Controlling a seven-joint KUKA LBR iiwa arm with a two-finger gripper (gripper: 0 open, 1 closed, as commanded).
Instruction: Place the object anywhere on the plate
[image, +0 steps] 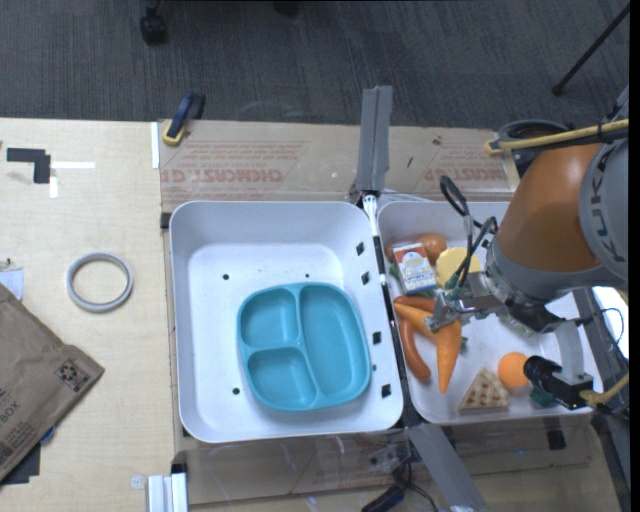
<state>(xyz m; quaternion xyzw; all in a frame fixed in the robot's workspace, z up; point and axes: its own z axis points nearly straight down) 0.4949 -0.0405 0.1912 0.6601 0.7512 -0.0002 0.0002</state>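
Camera view, end effector over carrot in R bin, grip state can't tell, plate L bin

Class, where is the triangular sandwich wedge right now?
The triangular sandwich wedge lies in the right white bin, near its front edge, beside the round orange fruit.

Teal plate in white bin; orange carrot, orange ball, grey-and-orange arm.

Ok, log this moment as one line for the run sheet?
arm: over right bin | gripper: low at carrot, grasp unclear | plate: left bin, nothing on it | task: not done
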